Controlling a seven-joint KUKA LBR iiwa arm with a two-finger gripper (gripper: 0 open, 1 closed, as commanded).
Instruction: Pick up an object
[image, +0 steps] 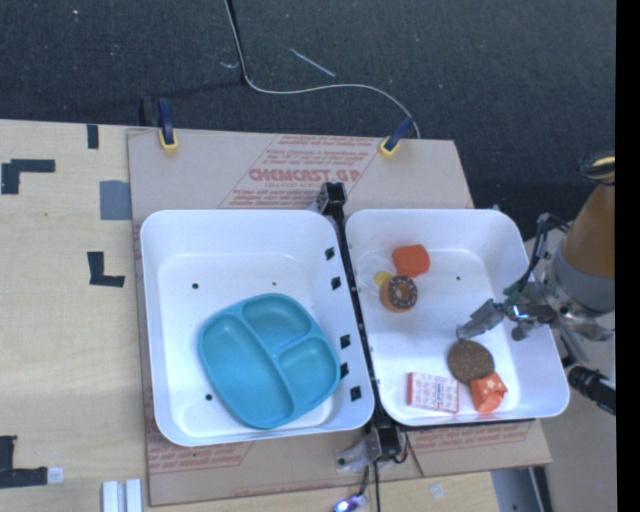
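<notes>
The right bin (500, 232) holds several small objects. An orange block (411, 260) lies toward the back, with a brown ringed doughnut (400, 293) just in front of it. A round brown cookie (469, 360) sits near the front, beside a red-and-white box (433, 391) and a small orange-red piece (488, 392). My gripper (497, 325) hangs over the right side of this bin, just above and to the right of the cookie. It is open, with nothing between its fingers.
The left bin (170, 250) holds a blue divided plate (267, 358). A black divider (347, 300) runs between the bins. The arm (590, 250) enters over the right bin's right rim. A cable (300, 90) lies behind the bench.
</notes>
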